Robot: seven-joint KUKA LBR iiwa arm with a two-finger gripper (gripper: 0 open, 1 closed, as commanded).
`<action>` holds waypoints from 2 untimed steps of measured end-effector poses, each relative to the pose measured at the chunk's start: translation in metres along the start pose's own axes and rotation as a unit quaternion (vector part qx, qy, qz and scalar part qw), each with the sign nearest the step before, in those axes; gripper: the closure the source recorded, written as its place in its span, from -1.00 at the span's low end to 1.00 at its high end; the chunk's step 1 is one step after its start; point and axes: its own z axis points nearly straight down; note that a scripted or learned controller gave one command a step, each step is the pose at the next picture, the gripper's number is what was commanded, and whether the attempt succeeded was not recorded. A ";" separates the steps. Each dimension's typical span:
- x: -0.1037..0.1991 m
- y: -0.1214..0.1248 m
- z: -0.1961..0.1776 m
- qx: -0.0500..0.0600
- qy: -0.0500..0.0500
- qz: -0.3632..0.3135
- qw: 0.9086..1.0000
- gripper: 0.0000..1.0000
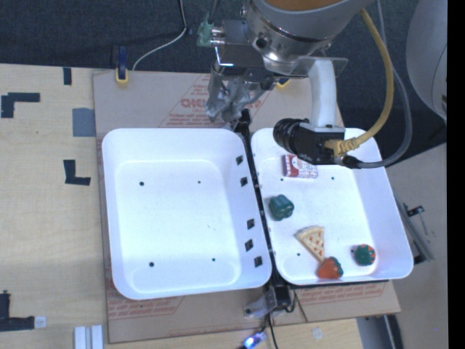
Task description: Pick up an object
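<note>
Grey claw (231, 107) above bins' far edge, state unclear; green block (281, 208) in right bin (378, 217).

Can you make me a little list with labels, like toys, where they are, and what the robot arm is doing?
bins: two white bins side by side, left bin and right bin
toys in right bin: red and white packet, dark green lump, yellow wedge, red piece, red and green piece
gripper: gripper hangs above the far end of the divide between the bins
held: nothing seen between the fingers
toys nearest the front rim: red piece, red and green piece
</note>
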 end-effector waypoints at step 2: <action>0.036 -0.010 0.002 0.002 -0.001 0.002 1.000 1.00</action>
